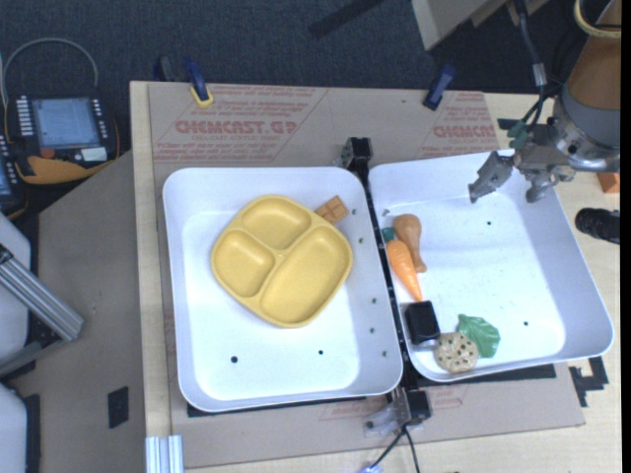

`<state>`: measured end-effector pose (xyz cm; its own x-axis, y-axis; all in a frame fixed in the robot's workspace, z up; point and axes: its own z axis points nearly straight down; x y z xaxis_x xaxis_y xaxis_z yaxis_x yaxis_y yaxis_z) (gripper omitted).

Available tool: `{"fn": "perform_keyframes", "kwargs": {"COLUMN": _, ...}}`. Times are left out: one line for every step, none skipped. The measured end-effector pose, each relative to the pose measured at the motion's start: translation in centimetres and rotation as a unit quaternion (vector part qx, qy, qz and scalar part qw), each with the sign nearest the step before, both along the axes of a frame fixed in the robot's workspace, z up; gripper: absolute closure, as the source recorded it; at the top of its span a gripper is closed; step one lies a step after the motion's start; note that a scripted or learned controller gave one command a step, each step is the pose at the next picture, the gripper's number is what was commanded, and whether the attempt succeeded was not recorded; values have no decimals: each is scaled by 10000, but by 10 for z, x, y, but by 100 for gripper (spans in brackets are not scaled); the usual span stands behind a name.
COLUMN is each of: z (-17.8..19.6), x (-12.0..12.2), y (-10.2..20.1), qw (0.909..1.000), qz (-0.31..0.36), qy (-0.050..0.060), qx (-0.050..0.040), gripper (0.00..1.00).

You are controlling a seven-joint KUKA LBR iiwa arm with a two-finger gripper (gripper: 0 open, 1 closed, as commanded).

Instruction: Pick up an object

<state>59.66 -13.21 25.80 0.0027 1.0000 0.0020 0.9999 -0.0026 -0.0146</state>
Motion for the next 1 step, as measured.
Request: {"fn": "perform_keyframes", "kwargs": {"z": 8, "x": 2, "y": 0, "qw": 10000, "qz": 14, "qy": -69, "qx": -9, "gripper": 0}}
